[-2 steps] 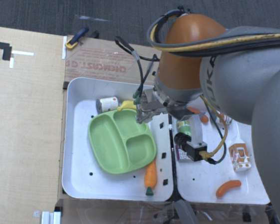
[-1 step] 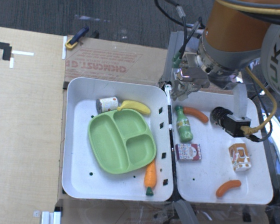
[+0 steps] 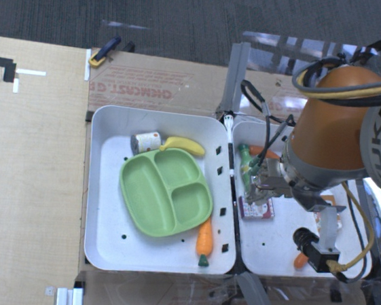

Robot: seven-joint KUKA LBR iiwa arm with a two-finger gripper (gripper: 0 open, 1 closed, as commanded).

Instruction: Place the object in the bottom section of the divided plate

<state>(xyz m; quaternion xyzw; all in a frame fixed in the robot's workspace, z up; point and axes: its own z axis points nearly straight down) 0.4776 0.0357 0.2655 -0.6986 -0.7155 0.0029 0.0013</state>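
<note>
Pale wood bench [image 3: 25, 164] under two shallow white bins, dark carpet beyond its far edge. Brown cardboard sheet [image 3: 157, 86] behind the bins, printed with mirrored red lettering, too blurred to read with certainty. Small blue-and-yellow item [image 3: 106, 50] at the cardboard's far left corner.

Left bin [image 3: 97, 192]: green divided plate [image 3: 165, 192] near the middle, all three sections bare. Banana [image 3: 184, 145] touching the plate's far rim, small white can [image 3: 147, 141] just beside it. Toy carrot [image 3: 205, 240] against the plate's near right edge, outside the plate, green top toward the bin's near wall.

Right bin [image 3: 268, 253]: grey arm with orange band [image 3: 334, 120] reaching in from the right, bent down over the bin's left half. Tool [image 3: 263, 185] low above a flat packet with a red label [image 3: 258, 209], print unreadable. Cannot tell whether open or closed. Green item [image 3: 246, 158] and orange bits near the far left corner. Small orange piece [image 3: 300, 261] near a black fitting. Grey letters "UK" on the arm's casing at the right.
</note>
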